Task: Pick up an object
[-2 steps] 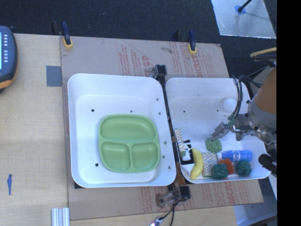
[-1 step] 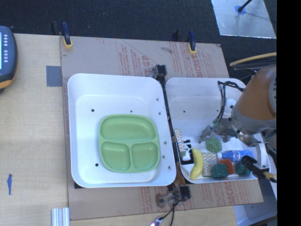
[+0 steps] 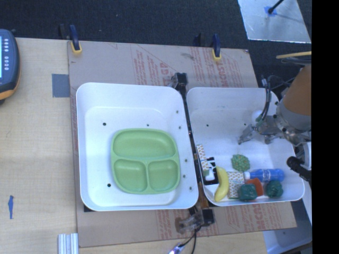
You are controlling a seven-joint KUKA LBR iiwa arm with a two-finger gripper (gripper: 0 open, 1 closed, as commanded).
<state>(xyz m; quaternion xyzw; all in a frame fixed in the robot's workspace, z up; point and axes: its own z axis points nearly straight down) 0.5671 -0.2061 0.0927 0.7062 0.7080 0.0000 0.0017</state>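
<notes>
Approach step: we see our gripper (image 3: pixel 253 134) spread wide, holding nothing, over the right bin (image 3: pixel 222 97); next, descend toward the banana (image 3: pixel 222 184) (near front edge).

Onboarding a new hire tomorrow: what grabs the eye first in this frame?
The green divided tray dominates, lying flat in the middle of the left bin. Next comes the colourful clutter packed along the near edge of the right bin: a yellow banana, a blue bottle and green lumps. The gripper hangs above that bin's bare middle.
</notes>
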